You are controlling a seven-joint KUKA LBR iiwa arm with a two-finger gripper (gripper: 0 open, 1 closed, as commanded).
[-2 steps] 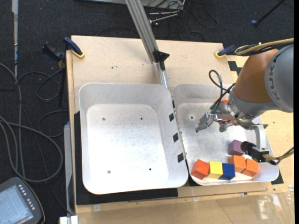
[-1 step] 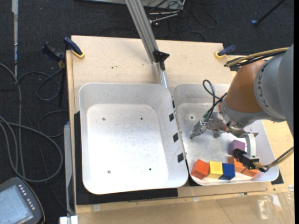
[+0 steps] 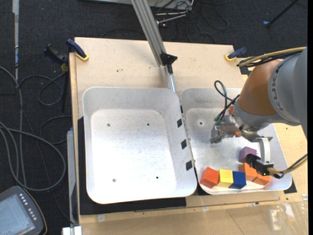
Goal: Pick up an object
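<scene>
My gripper [image 3: 216,135] hangs over the middle of the right bin [image 3: 200,112], its tip low above the bin's bare floor. Nothing shows between its tips. Several blocks lie along the bin's near edge: an orange block [image 3: 210,177], a yellow block [image 3: 225,177] and a blue block [image 3: 239,180] side by side. To their right sit a second orange block [image 3: 255,174] and a purple block [image 3: 246,153]. The gripper stands up and left of the purple block, apart from all of them.
The left bin [image 3: 90,131] adjoins the right one at a shared ridge with black tabs [image 3: 184,143]. A slanted metal pole [image 3: 151,28] crosses the back of the bench. The grey and orange arm [image 3: 266,94] covers the right bin's far right part.
</scene>
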